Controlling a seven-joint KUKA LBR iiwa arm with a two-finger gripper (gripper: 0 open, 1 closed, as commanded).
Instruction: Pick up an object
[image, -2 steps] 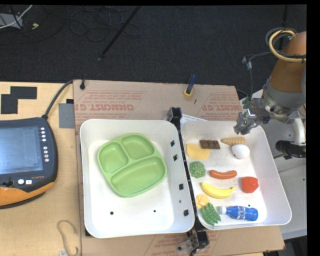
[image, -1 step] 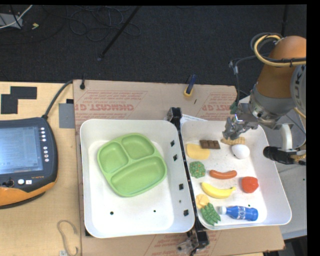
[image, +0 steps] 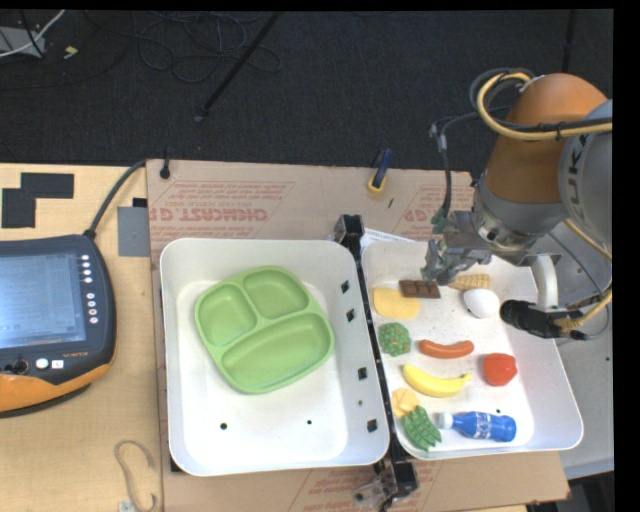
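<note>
Chocolate bar (image: 420, 289): lying flat at far end of right bin (image: 560, 420), just left of gripper (image: 443, 262). Taken as likeliest target, being closest to the fingertips. Claw state: cannot tell; tips blurred against wrist hardware, nothing seen held between them.

Advice for the step in hand: centre over the bar, come down straight, close across its short width. Keep clear of yellow piece (image: 395, 304) touching its near-left side and of cracker (image: 470, 282) and egg (image: 481, 302) just right. Lift only once the grip is confirmed; flat item, likely to slip.

Count, right bin: one chocolate bar, one yellow piece, one cracker, one egg, one broccoli (image: 393, 340), one sausage (image: 445, 348), one tomato (image: 500, 369), one banana (image: 436, 380), one bottle (image: 482, 426), one green leafy piece (image: 421, 429), one small yellow item (image: 404, 401) beside it.

Count, left bin (image: 190, 420): one green tray (image: 264, 328), three compartments.

Off the bins: one tablet (image: 45, 320), far left.
</note>
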